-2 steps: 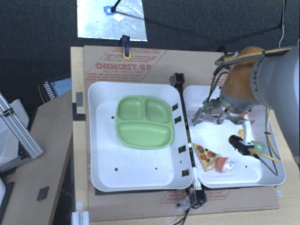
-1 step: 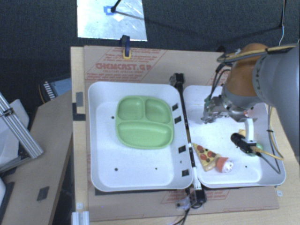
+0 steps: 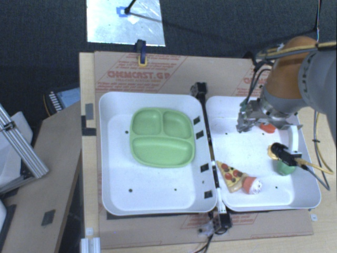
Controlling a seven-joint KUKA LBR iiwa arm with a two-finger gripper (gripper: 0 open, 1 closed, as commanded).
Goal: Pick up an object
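Gripper [image 3: 246, 123]: low over the back of the right bin [image 3: 231, 107]; whether it is open or closed, or has hold of anything, cannot be told.
Orange-red piece [image 3: 267, 126]: just beside the gripper, mostly hidden under the wrist.
Green item [image 3: 287, 168]: near the right wall, partly covered.
Pizza slice [image 3: 232, 175]: front of the right bin, well apart from the gripper.
Red-and-white toy [image 3: 252, 185]: just beside the pizza slice.
Divided green plate [image 3: 161, 137]: middle of the left bin [image 3: 113, 183].

Green divided plate [image 3: 162, 137] in left bin [image 3: 113, 183], cardboard sheet [image 3: 158, 73] beneath
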